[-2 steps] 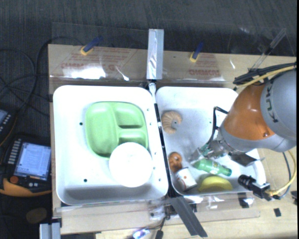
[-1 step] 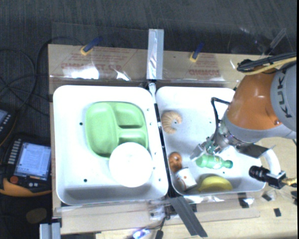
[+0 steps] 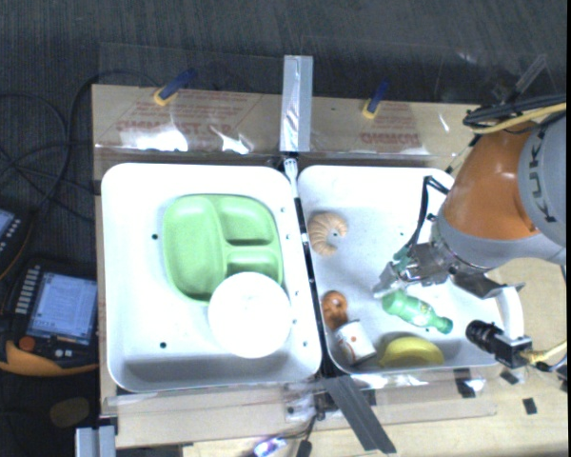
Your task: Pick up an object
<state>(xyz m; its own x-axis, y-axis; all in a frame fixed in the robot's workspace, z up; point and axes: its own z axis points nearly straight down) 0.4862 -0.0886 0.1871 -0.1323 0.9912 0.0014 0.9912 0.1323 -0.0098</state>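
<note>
Pincer (image 3: 400, 276) above green (clear-looking) bottle (image 3: 415, 311)

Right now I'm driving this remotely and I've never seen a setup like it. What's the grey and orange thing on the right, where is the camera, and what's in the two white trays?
It is one picture, from a fixed camera above the bench, looking down at a slant. The grey and orange shape is a robot arm reaching in from the right. Its pincer hangs over the right bin, just above a green plastic bottle lying on its side. Whether it grips anything I cannot tell. That bin also holds a seashell, a small orange ball-like object, a small white cup-like item and a banana. The left bin holds a green divided tray with a round white plate overlapping its corner.
</note>
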